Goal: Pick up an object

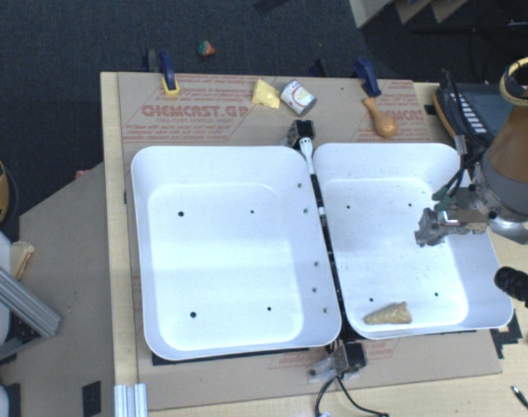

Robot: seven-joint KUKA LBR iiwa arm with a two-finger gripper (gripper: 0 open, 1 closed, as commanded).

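Note:
A tan, wedge-shaped object [388,314] lies near the front edge of the right bin [368,168]. My gripper [431,230] hangs over the right side of that bin, behind and to the right of the tan object and apart from it. Nothing shows between its fingers. The arm comes in from the right edge, its orange band above the wrist.
The left bin [160,168] sits beside the right one. Behind the bins on the board lie a yellow wedge [266,95], a small white box [298,97] and a wooden-handled tool [379,117]. Blue clamps [168,70] hold the back edge.

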